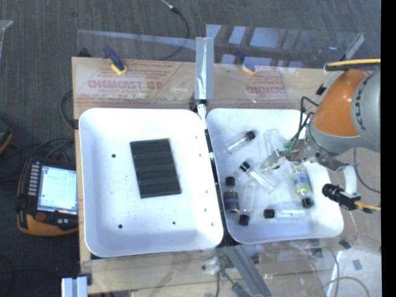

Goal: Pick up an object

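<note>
Several clear vials with black caps lie scattered in the right bin (322,228). One vial (241,140) lies at the upper left, another (255,175) near the middle, and a third (283,213) by the front wall. A vial with a yellow label (302,184) lies toward the right. My gripper (286,155) reaches in from the right and hangs low over the bin's middle, just above a clear vial (271,161). The grey wrist with its orange band (337,107) hides how the gripper meets that vial.
A black ridged pad (155,167) lies flat in the middle of the left bin (99,221). Two more vials (231,195) lie along the right bin's left wall. A metal post (203,67) stands behind the ridge between the bins.
</note>
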